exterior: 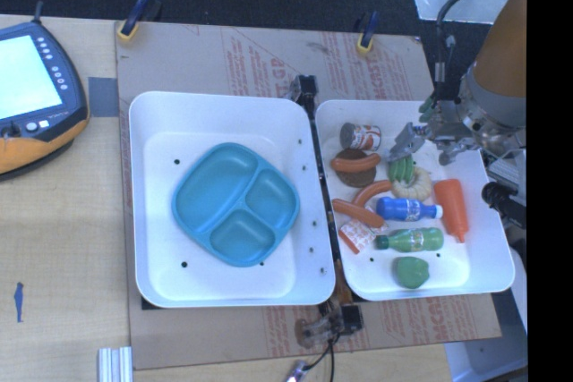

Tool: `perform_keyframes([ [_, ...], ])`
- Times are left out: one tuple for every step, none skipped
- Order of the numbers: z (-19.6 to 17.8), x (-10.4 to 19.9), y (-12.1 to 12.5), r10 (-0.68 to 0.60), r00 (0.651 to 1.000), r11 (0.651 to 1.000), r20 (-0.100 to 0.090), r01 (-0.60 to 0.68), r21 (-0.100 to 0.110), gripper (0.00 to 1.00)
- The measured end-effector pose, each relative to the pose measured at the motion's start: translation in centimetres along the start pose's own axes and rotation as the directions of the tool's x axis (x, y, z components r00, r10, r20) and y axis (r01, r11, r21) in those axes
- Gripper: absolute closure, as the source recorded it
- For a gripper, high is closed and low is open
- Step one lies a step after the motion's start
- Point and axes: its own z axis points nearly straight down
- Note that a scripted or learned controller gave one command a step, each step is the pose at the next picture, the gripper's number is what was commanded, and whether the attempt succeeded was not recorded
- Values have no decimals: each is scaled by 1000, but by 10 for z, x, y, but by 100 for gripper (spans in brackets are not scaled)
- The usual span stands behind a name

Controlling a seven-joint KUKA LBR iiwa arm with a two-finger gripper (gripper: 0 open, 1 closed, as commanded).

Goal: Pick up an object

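Arm: we see the grey arm with its orange band [507,31] come in from the right side, its wrist bent down over the upper right part of the right-hand shallow white bin [488,277].
Tool: we place the tool [414,141] low over the bin's upper middle, its metal linkage spread out to the right; its tip is just above a green ridged toy vegetable [401,169].
Tool state: we cannot tell whether it is apart or together, and we see nothing clearly held in it.
Objects to pick: all lie in the right bin. We count a small printed can [362,137] at the upper left, a hot dog in a brown bun [355,164] just below it, and a cream knobbly piece [414,186] beside the green vegetable.
Middle of the bin: two orange sausages [360,208], a blue plastic bottle [407,209] lying on its side, and an orange toy carrot [453,208] near the right wall.
Lower part: a red and white packet [354,236], a green bottle [412,240] on its side, and a round green lump [411,271] below it.
Left bin: we see the other white bin [148,192] holding a blue plastic divided plate [235,203] with three sections.
Bench: a grey and orange handheld control pad [34,98] rests at the far left of the bench [63,264], well apart from both bins.
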Motion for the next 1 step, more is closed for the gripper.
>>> perform_keyframes([
  [161,-5,83,-1,1000,1000,2,1,-5,0],
])
